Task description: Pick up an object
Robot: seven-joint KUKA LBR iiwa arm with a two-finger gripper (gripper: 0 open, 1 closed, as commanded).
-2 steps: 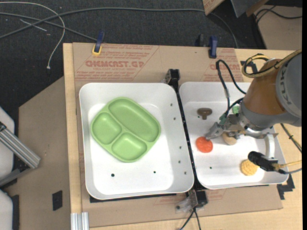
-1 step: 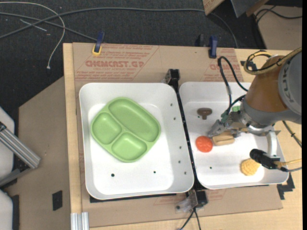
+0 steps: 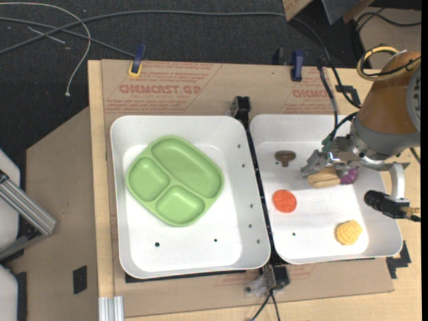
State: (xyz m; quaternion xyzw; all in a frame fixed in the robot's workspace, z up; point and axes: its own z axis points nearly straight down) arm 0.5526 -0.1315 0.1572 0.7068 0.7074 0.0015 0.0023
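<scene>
Camera view. Left bin (image 3: 127, 199): one green divided plate (image 3: 175, 179), lying flat. Right bin (image 3: 374, 246): brown mushroom-shaped piece (image 3: 286, 157) near the back left; orange-red disc (image 3: 285, 201) at the left; yellow knobbly piece (image 3: 348, 232) at the front; tan block (image 3: 324, 178) and purple piece (image 3: 348, 175) under the gripper (image 3: 315, 166). Fingers: spread cannot be told; tips sit just above the tan block.

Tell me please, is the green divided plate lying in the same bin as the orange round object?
No, the green plate lies in the left bin; the orange object is in the right bin.
</scene>
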